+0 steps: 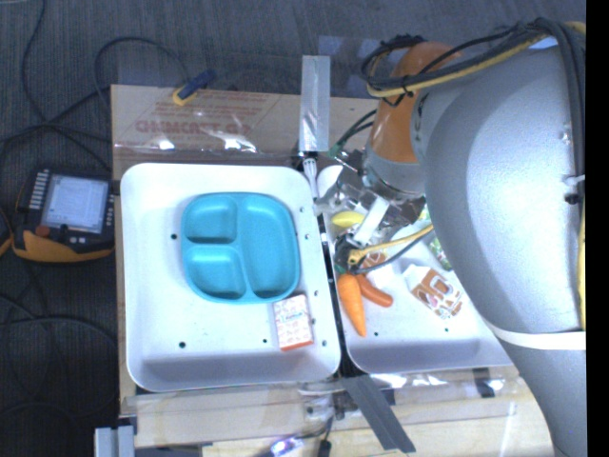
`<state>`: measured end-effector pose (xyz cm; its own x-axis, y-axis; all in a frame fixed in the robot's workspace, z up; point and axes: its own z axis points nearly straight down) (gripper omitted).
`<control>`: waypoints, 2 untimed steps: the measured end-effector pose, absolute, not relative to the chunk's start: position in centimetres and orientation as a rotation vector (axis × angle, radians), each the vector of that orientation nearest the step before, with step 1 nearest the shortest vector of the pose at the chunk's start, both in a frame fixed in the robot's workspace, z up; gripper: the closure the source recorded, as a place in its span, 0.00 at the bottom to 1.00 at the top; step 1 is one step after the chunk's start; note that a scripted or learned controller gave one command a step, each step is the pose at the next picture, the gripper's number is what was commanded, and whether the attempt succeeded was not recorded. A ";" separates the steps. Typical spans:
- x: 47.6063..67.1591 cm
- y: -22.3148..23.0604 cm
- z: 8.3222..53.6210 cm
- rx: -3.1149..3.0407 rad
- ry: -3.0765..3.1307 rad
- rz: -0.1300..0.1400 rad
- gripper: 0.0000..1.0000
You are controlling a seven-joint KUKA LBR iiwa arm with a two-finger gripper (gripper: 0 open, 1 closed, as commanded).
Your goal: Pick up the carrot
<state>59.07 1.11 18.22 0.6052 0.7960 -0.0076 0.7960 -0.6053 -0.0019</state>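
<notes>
The left bin (143, 350) held a blue three-compartment plate (238, 246) and, nearer its front edge, a small white-and-red carton (294, 323) whose print was too small to read; the right bin (419, 355) held the carrot (351, 303), a small orange sausage-like piece (377, 296) touching it, a yellow item (347, 221) and a white-and-brown packet (436, 290). The carrot, orange and tapered with its point toward the front, lay just below the gripper (357, 246), near the wall between the bins. Whether the jaws stood apart or together could not be told.

Bright, even overhead light, glare on the white bins (152, 350), slightly soft focus.
</notes>
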 end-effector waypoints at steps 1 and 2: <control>53.4 -5.9 26.8 2.885 1.240 -0.010 0.00; 49.1 -1.8 18.1 2.930 1.143 -0.013 0.00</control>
<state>49.14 -1.83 18.15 0.7357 0.6773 -0.0065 0.6772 -0.7357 -0.0063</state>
